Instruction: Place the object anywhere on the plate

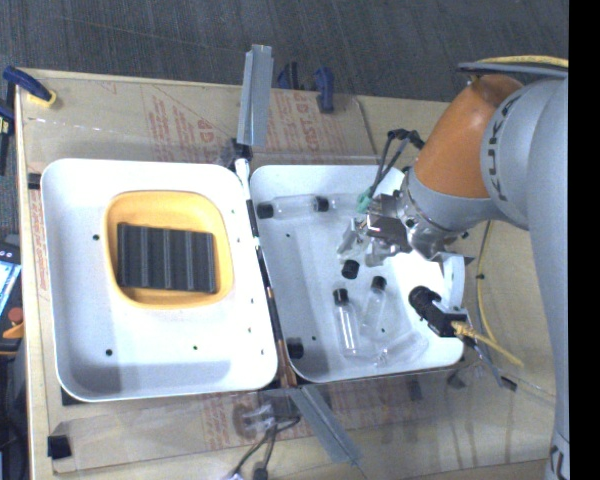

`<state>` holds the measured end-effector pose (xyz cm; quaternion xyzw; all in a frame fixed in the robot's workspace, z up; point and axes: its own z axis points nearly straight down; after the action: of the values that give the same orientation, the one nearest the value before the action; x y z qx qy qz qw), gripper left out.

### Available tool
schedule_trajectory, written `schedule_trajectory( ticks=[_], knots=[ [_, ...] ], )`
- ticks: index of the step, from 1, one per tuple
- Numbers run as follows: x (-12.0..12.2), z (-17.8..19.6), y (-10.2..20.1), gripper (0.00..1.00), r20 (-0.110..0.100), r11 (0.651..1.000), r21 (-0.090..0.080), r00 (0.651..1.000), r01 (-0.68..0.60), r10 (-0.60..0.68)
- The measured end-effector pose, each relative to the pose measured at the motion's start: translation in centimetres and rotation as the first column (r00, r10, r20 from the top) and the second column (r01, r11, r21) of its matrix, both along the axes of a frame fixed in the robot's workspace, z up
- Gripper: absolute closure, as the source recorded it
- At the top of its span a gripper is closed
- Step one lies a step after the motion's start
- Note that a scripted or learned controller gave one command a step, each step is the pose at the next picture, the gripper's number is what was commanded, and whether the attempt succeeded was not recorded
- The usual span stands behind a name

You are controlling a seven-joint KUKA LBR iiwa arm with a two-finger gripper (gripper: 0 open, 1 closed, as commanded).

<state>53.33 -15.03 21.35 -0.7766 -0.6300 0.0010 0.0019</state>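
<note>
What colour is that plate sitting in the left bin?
Yellow-orange at the rim, with a dark grey ribbed centre; the plate shows clearly in the camera view.

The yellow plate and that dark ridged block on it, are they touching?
Touching. The camera view shows the dark ridged block lying flat inside the yellow plate, with the plate's rim around all its sides and no gap beneath.

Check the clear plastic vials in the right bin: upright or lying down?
Lying down. The clear plastic vials with black caps rest lengthwise on the right white bin floor, below the gripper.
</note>
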Motion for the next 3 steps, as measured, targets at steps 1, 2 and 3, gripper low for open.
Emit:
schedule_trajectory(
  ticks=[1,2,3],
  knots=[
    [4.3,-1.5,5.1,1.00,0.001,0.954,-0.001,0.954,-0.300,0.300],
    [10.7,2.6,11.7,1.00,0.002,0.914,-0.001,0.914,-0.406,0.406],
    [10.3,-1.3,16.0,1.00,0.000,0.782,0.002,0.782,-0.624,0.624]
  ],
)
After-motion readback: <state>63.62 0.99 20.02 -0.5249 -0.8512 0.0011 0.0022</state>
